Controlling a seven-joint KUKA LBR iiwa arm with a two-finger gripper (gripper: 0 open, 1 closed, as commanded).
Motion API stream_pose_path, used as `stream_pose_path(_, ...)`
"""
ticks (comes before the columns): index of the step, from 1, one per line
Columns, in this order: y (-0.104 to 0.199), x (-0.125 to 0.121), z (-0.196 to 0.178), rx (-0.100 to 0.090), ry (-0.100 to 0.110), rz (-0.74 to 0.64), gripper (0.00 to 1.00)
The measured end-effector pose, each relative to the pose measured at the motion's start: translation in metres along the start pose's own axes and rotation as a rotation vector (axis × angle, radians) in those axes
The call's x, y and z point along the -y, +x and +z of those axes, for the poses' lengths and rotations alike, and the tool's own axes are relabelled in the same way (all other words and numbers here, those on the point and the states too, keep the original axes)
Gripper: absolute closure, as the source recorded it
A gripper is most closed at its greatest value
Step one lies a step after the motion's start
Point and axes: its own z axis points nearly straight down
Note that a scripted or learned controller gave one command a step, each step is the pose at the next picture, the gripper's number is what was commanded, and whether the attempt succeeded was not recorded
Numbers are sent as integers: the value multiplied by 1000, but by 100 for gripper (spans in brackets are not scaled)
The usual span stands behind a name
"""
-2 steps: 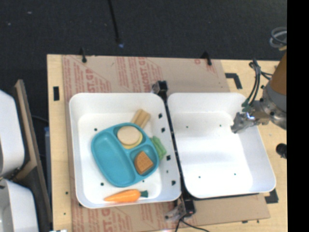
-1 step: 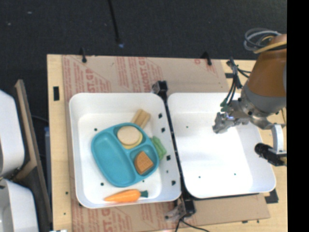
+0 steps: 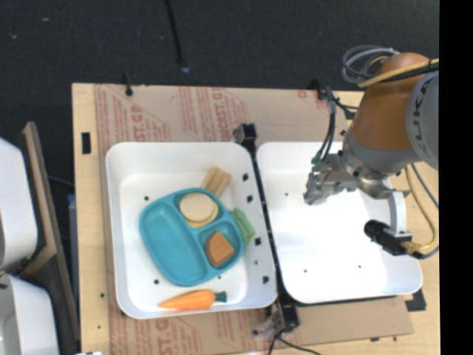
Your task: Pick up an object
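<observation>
A blue divided tray (image 3: 181, 246) is seen in the left bin (image 3: 118, 198), carrying a round biscuit (image 3: 199, 207) and a brown square piece (image 3: 220, 248). A wooden block (image 3: 216, 180) lies just beside its upper edge, a carrot (image 3: 188, 299) below it. The hand (image 3: 319, 191) is placed over the right bin (image 3: 347, 272); its state cannot be told. Both bins are carried by a cardboard-covered worktop (image 3: 170, 113) above dark floor

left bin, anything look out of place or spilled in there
Nothing spilled or damaged. The blue tray sits at a slant in the left bin, holding a round biscuit and a brown piece. A carrot lies loose by the near wall, and a tan block pokes out behind the tray.
</observation>
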Motion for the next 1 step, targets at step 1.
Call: stream_pose_path(1,50,1,-9,-1,-1,-1,100)
